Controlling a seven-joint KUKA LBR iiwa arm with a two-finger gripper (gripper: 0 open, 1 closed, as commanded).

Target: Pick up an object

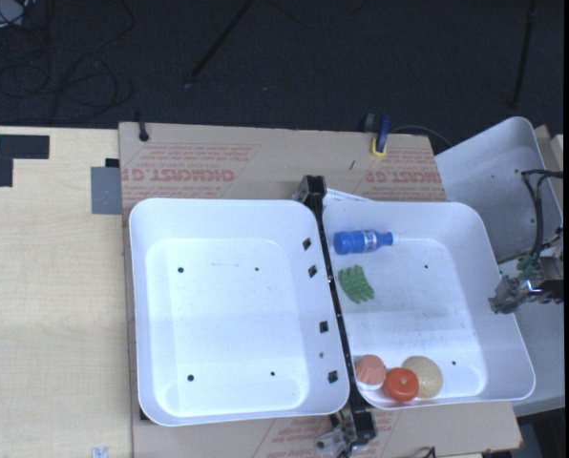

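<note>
A: Bench seen from above. Left bin, right bin, side by side, a black divider between them.

B: Contents?

A: All in the right bin. Blue bottle lying on its side near the far left corner, cap end toward the right. Green piece just below it, close to the divider, apart from the bottle. Near the front wall, three round items in a cluster: a pinkish one, a red one, a pale tan one. The red one touches or overlaps both neighbours.

B: Gripper?

A: A grey end piece at the right edge, just outside the right bin's right rim, about level with the green piece. Small and dim there. Can't tell whether it is released or clenched, and nothing is seen in its grasp.

B: Anything else?

A: Brown cardboard with red print under both bins. Pale wooden benchtop at left. A white sheet behind the right bin, cables along it.
</note>
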